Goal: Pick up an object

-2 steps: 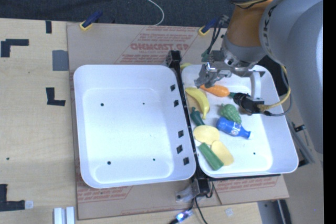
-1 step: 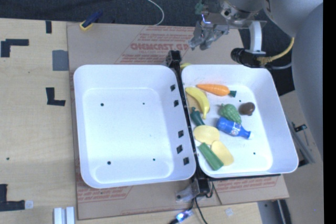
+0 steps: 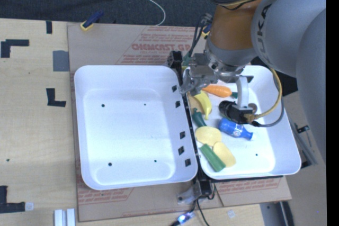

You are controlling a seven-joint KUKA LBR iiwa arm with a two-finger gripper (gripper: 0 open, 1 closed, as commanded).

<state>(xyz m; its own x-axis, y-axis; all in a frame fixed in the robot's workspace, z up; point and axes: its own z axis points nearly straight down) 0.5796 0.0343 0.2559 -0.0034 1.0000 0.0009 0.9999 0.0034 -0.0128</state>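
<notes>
My gripper (image 3: pixel 192 82) hangs low over the far left corner of the right bin (image 3: pixel 275 159), close to the wall between the two bins. Just below it lies a yellow banana-shaped piece (image 3: pixel 203 104), and an orange carrot (image 3: pixel 217 91) lies to its right. Nearer the front are a small green piece (image 3: pixel 198 118), a blue can (image 3: pixel 236 129) on its side, a pale yellow round piece (image 3: pixel 208 136), a green stick (image 3: pixel 212 158) and another yellow piece (image 3: pixel 224 155). Nothing shows as lifted.
The left bin (image 3: pixel 127 129) stands beside the right one, their walls touching along a row of black clips (image 3: pixel 183 135). Both bins rest on a cardboard sheet (image 3: pixel 153 45). The big grey and orange arm (image 3: pixel 238 13) covers the right bin's far side.
</notes>
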